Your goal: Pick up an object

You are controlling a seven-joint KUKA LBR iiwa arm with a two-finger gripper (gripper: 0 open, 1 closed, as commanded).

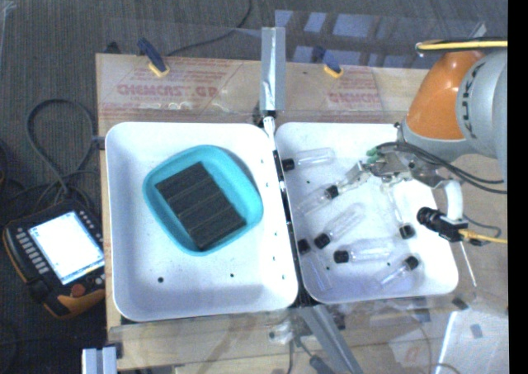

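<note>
Several clear vials with black caps lie scattered in the right bin (445, 277). One vial (311, 157) lies near the bin's back left, another vial (340, 223) in the middle, and a third vial (366, 253) toward the front. My gripper (369, 169) hangs low over the back of this bin, reaching in from the right below the orange band (437, 104). Its tip sits close to a small vial (339, 187) just to its left. Whether it touches that vial is unclear.
The left bin (132, 281) holds a shallow blue dish (157, 191) with a black ridged block (201, 205) in it. A black-tipped cable fitting (436, 220) sticks out of the arm over the right bin's right side. A handheld pendant (56, 253) lies off the bench at left.
</note>
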